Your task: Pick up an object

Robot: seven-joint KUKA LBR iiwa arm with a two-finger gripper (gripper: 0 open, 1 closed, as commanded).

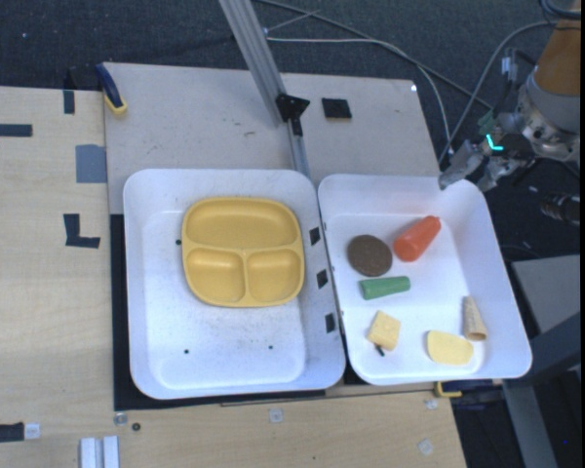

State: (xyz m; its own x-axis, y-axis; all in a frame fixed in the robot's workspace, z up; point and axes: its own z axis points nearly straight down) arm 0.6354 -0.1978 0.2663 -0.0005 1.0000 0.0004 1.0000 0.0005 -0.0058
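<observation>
Gripper (465, 171) at right bin (502, 291) upper-right rim, grip state unclear; orange cylinder (416, 238) nearby; open floor mid-bin.

Two white bins are recorded: the left bin (146, 291), its floor speckled with fine dark flecks, and the right bin (502, 305). A yellow divided tray (243, 251) is listed in the left bin. In the right bin are listed a dark brown disc (370, 254), an orange-red cylinder (416, 238), a green cylinder (384, 287), a pale yellow wedge (383, 330), a yellow oval piece (450, 348) and a tan cone (474, 318). The bench (39, 281) is shown in light wood with grey and black patches.
</observation>
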